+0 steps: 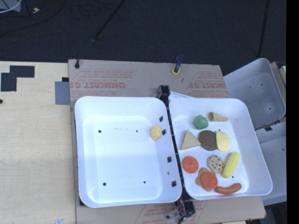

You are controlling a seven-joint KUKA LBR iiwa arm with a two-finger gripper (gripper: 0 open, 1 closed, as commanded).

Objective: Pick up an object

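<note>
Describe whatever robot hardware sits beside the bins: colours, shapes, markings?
Right of the right bin lies a flat, pale grey metal plate with rounded corners and a few small dark holes. Whether it belongs to the robot, I cannot tell.

Single fixed camera high above table (pixel 37 139), angled down toward 12 o'clock, mid-distance; both white bins (pixel 88 111) fully framed, dark floor beyond at 12.

Both bins (pixel 121 107) are plain white. Inside: one yellow lump (pixel 156 133), a green piece (pixel 201 122), speckled tan cookie (pixel 215 163), yellow corn (pixel 231 164), reddish-orange sausage (pixel 228 189), brown disc (pixel 208 140).
</note>
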